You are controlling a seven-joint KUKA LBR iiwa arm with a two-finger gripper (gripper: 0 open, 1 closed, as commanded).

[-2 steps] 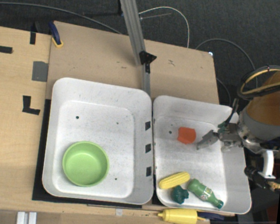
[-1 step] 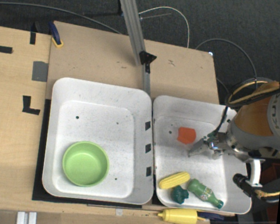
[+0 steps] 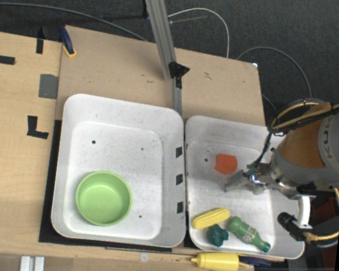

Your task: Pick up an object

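In the camera view the claw (image 3: 236, 182) sits low in the right bin (image 3: 219, 129), just beside the orange block (image 3: 226, 164), fingers seemingly a little apart with nothing between them. No object is lifted yet, so the grasp and raise remain. The corn cob (image 3: 211, 217) and green bottle (image 3: 247, 233) lie near the front; the green bowl (image 3: 103, 198) rests in the left bin (image 3: 123, 111).
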